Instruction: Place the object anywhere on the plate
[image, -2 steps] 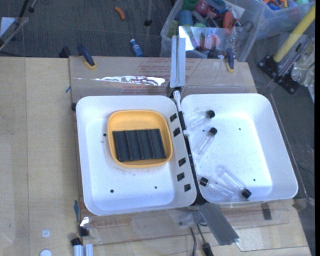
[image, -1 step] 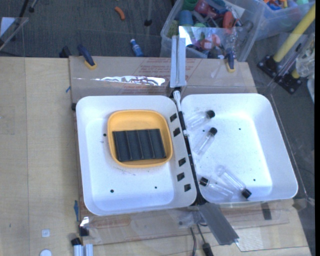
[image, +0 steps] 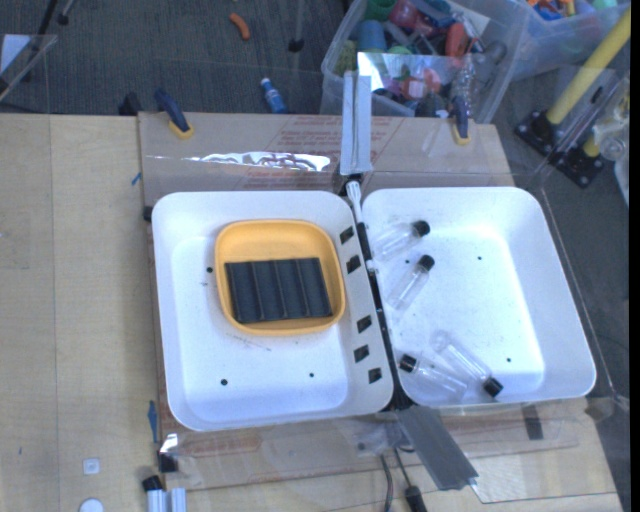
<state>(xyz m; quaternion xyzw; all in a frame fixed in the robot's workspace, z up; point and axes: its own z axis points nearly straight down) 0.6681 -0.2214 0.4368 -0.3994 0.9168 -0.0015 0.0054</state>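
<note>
Hard to make out: the clear vials (image: 412, 280) in the right bin (image: 545, 300) have glass bodies that almost vanish against the white floor. Their black caps are the readable part.
Lower cluster: two vials (image: 450, 362) lie close together near the bin's front edge, one cap towards the divider and one towards the front. Whether the two bodies touch cannot be told.
Upper pair: one vial (image: 403, 237) lies near the divider with its cap pointing away from it. A second lies just below it at a slant.
Vial contents: cannot be told.
Cut off: the clear tub (image: 430, 50) of coloured clutter runs off the top edge. Small dark items (image: 160, 490) at the bottom left are partly cropped.
Task thing, appearance: short transparent tubes, each with a black cap, all lying on their sides.
Task thing, location: all in the right bin, well apart from the plate.
Plate (image: 232, 245): yellow-orange with rounded corners, sitting in the left bin (image: 180, 330).
On the plate: a dark ribbed slab (image: 278, 288) covers most of its floor.
Divider: small black tabs (image: 361, 322) run along the seam between the bins.
</note>
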